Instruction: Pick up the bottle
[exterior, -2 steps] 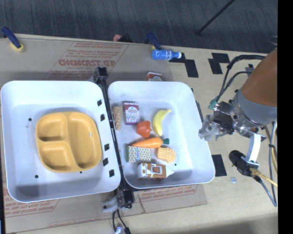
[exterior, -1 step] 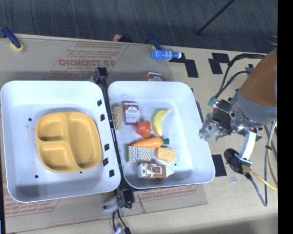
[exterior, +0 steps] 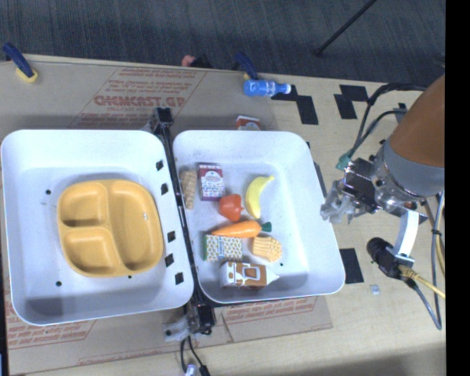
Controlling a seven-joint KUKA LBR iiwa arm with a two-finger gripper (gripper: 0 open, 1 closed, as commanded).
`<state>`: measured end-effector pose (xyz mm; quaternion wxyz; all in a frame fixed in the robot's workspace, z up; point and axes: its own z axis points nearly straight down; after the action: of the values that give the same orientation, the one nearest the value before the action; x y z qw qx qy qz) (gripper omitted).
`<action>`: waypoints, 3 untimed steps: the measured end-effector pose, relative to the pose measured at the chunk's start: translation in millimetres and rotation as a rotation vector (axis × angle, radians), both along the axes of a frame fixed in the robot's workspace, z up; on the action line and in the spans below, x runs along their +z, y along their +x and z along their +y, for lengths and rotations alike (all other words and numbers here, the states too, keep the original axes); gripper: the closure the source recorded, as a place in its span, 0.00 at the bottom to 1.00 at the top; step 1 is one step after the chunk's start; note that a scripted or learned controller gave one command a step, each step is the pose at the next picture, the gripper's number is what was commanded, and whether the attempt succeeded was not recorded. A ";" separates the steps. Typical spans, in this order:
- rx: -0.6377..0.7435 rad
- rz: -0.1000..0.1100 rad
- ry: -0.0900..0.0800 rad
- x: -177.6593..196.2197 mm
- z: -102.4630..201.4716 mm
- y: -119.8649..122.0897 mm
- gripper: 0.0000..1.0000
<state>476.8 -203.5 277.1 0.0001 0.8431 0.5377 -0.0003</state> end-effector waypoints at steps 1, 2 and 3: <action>0.059 0.004 0.003 -19.7 1.1 -0.5 1.00; 0.257 0.004 0.004 -22.4 3.2 -0.4 1.00; 0.296 0.002 0.001 10.7 -3.3 -0.5 1.00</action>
<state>476.3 -206.8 287.8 -0.0011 0.7546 0.6562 -0.0008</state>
